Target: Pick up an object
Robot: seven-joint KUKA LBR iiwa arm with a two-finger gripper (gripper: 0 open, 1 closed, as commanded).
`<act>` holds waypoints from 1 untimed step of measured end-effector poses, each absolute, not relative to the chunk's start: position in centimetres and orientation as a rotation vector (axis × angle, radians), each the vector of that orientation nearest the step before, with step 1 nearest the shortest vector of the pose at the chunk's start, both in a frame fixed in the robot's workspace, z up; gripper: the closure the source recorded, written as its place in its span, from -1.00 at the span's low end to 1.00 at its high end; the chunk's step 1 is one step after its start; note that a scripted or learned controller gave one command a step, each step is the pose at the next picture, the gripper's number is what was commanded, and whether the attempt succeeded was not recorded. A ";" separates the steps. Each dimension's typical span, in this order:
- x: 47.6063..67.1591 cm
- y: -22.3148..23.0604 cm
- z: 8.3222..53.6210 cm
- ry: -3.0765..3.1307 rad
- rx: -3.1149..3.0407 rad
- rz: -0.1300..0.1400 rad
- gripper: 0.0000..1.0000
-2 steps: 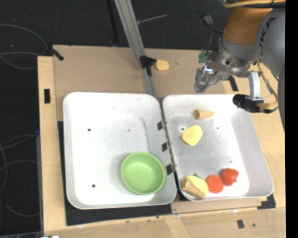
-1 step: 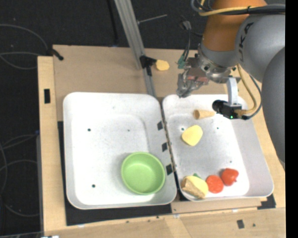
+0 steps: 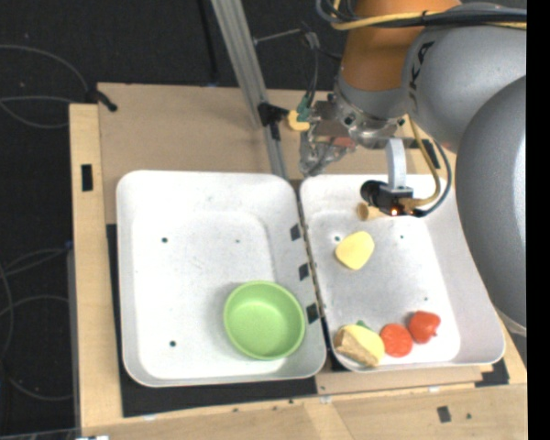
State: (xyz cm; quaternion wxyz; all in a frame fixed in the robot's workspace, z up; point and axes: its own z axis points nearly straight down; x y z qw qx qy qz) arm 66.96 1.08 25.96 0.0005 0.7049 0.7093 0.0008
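Left bin (image 3: 165, 236) open apart from green bowl (image 3: 264, 320), right bin's (image 3: 458, 291) near edge crowded

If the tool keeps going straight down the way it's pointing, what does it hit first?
Likely the top edge where the two bins meet: the tool points down over the right bin rim at its upper-left corner. Depth is unclear from this slant, so it might land just inside on bare floor.

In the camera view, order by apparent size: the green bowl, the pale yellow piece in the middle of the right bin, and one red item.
1. green bowl
2. pale yellow piece
3. red item
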 end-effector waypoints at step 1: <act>67.6 5.8 25.8 2.228 2.213 0.002 1.00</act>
